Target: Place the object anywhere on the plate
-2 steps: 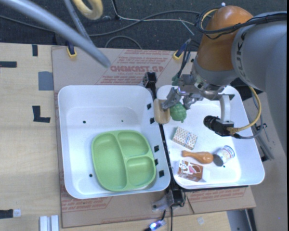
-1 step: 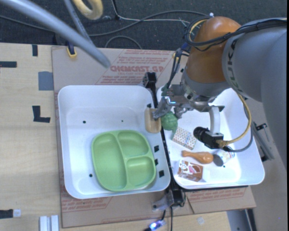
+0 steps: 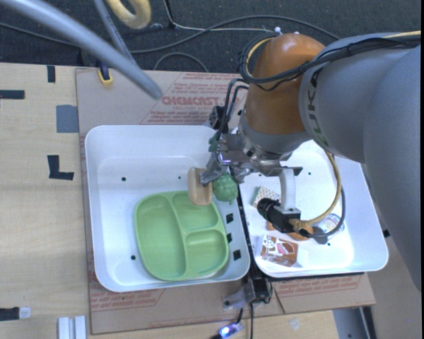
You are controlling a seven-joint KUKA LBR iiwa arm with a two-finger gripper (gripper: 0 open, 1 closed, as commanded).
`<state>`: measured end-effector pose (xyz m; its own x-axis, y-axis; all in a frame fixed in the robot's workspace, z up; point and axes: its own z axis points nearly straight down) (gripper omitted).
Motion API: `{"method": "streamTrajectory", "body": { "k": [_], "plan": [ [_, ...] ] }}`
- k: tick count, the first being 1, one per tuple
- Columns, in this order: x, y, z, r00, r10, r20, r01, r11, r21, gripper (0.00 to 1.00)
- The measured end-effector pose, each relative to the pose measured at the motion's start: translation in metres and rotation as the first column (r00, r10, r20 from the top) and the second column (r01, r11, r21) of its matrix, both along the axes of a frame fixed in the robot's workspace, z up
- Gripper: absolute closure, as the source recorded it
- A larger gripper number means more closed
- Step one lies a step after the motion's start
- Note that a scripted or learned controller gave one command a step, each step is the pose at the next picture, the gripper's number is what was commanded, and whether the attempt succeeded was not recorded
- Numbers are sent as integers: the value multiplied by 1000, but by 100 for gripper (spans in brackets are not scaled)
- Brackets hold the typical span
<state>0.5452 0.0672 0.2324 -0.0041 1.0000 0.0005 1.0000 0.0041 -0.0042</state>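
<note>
A small green rounded object (image 3: 225, 187) is seen pinched between the two-finger gripper (image 3: 222, 179) at the far right rim of the green sectioned plastic plate (image 3: 180, 239), where premature release risks a roll-off.

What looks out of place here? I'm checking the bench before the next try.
Nothing looks spilled or broken. The plate lies flat in the left bin. A tan object and a green one sit at the plate's far right edge under the gripper, partly hidden. Small items lie in the right bin.
</note>
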Motion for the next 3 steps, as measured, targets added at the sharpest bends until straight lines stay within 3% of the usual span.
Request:
{"method": "streamTrajectory", "body": {
  "k": [2,3],
  "plan": [
    [-56,82,-15,1000,1,-1,-1,1000,0,100],
    [-55,80,-15,1000,-1,1,1,1000,-1,0]
  ]
}}
